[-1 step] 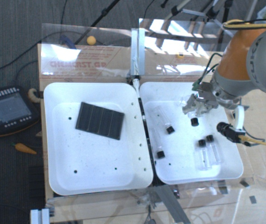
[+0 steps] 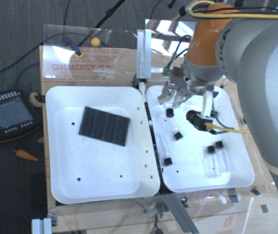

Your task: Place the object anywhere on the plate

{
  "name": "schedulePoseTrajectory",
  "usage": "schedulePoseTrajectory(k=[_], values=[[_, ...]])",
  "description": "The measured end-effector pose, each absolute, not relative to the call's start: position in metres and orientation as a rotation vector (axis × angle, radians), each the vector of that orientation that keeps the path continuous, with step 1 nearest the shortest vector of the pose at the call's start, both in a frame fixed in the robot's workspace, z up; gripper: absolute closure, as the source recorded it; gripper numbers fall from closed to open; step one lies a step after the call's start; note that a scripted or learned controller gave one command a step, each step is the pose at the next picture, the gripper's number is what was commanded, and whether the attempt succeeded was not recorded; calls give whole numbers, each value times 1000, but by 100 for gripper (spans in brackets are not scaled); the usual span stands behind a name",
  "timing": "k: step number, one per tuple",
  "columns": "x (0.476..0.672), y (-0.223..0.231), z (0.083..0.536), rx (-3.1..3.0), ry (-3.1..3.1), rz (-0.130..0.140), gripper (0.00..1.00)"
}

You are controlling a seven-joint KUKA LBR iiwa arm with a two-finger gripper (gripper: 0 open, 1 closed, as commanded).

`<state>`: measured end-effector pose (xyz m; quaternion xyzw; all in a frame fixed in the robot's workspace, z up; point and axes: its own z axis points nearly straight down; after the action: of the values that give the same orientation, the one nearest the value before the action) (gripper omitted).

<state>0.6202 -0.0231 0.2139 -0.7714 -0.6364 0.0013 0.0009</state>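
The plate, a dark ribbed rectangle, lies flat and slightly askew in the left bin, towards that bin's far half, with bare white floor on every side of it. To the left of both bins, off the counter, a dark handheld control unit with a grey screen rests on the floor, and a small orange item lies just in front of it.

The right bin touches the left one along a shared edge. Several small clear vials with black caps are scattered across it: one near the far left corner, one in front of that, one close to the left wall, and a pair side by side towards the right. None of them touches the plate.

The arm reaches in from the right, its orange band over the far end of the right bin. The jaws point down above the far left part of that bin, near the first vial; whether they are open or closed cannot be told, and no vial is visible between them.
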Motion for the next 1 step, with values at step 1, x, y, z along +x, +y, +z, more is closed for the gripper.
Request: schedulePoseTrajectory(k=[1], values=[[516,12,182,-2173,-2262,6,100]])
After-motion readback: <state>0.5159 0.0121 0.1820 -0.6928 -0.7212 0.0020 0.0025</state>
